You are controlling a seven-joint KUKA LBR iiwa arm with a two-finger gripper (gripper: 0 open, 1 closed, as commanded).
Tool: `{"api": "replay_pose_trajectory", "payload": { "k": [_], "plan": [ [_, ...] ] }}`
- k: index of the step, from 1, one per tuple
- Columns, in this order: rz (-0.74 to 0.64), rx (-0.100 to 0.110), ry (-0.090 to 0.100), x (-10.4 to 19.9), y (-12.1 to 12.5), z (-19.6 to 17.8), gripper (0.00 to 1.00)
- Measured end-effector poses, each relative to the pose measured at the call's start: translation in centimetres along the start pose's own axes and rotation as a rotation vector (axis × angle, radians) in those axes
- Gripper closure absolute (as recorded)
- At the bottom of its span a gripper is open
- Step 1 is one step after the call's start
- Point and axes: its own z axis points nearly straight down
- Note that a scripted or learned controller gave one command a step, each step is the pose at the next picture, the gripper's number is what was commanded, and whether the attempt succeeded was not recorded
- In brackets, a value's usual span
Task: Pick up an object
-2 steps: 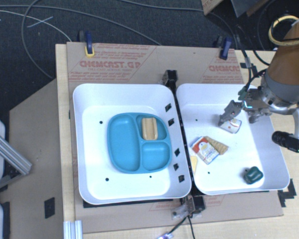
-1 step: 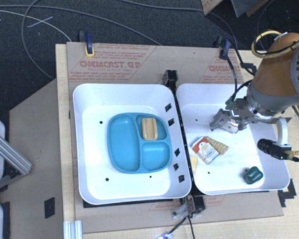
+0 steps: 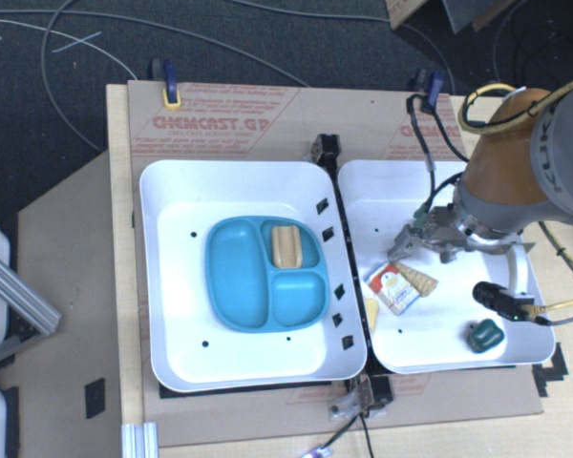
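Note:
In the right bin (image 3: pixel 401 346) lie a white, red and orange packet (image 3: pixel 393 289), a tan wedge-shaped piece (image 3: pixel 418 278) touching the packet's upper right, and a small green object (image 3: pixel 484 335) near the front right corner. My gripper (image 3: pixel 422 240) hangs low over the middle of this bin, just behind the packet and the tan piece. Nothing visibly sits in it. A thin yellow piece (image 3: pixel 370 313) leans at the bin's left wall.
The left bin (image 3: pixel 172 256) bears a blue divided plate (image 3: pixel 239 284) with a tan block (image 3: pixel 286 246) in its upper right compartment. A black divider with clips (image 3: pixel 336 246) runs between the bins. Cables trail behind the right bin.

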Motion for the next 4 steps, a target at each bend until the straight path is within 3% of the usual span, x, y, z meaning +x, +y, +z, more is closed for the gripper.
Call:
{"api": "replay_pose_trajectory", "payload": {
  "k": [1,2,4],
  "plan": [
    [0.0,-0.009,0.002,0.1,0.3,3.5,0.0],
    [-0.001,-0.017,0.003,0.2,0.5,2.1,1.0],
    [-0.001,-0.014,-0.004,0.2,-0.1,-9.1,1.0]
  ]
}}
